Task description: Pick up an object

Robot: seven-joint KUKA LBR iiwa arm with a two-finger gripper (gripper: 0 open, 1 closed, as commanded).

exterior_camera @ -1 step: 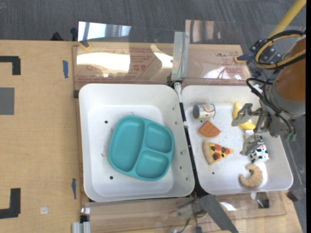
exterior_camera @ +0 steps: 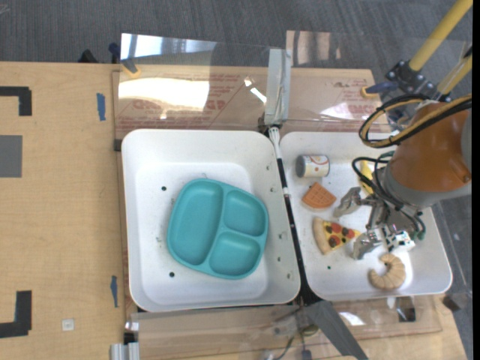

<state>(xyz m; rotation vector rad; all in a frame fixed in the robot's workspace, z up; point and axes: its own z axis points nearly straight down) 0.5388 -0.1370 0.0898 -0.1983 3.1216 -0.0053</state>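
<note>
Hovering low in right bin [exterior_camera: 431, 276], gripper [exterior_camera: 358, 223] spread wide, grasping nothing. Pizza slice [exterior_camera: 332, 235] lies just left of fingertips, between both, long axis pointing toward near rim. Waffle [exterior_camera: 319, 196] above-left, croissant [exterior_camera: 388, 271] below-right.

Floor [exterior_camera: 225, 6] at top: dark grey carpet w/ faint diagonal weave. Bench top [exterior_camera: 56, 201] is light tan board, covers left side & runs along bottom edge. Black corner marks [exterior_camera: 19, 100] on the board at far left, grey square patch [exterior_camera: 9, 156] betw. them. Small blue tape bits [exterior_camera: 100, 105] near the bench's inner edge. Clear plastic sheets [exterior_camera: 195, 88] stand behind the bins, catching bright white glare from overhead light. Yellow pole [exterior_camera: 442, 28] slants in at top right, black clamp at its base.
</note>
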